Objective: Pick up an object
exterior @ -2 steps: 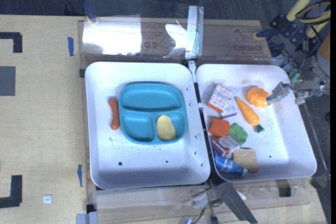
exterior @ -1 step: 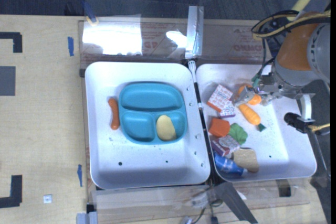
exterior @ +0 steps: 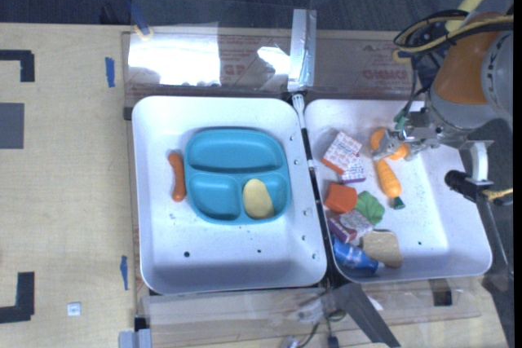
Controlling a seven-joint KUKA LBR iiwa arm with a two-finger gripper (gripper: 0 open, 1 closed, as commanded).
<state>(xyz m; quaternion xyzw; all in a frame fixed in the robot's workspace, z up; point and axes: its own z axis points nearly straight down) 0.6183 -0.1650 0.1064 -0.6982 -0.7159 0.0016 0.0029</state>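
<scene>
Pale wooden bench (exterior: pixel 57 200), two glossy white bins, gripper (exterior: pixel 405 136) above tapered orange carrot (exterior: pixel 388 178), jaw state unclear

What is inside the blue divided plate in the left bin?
A yellow potato-like piece lies in the lower right compartment of the blue plate. No other item shows in its compartments. The plate floor beneath the piece is covered.
</scene>
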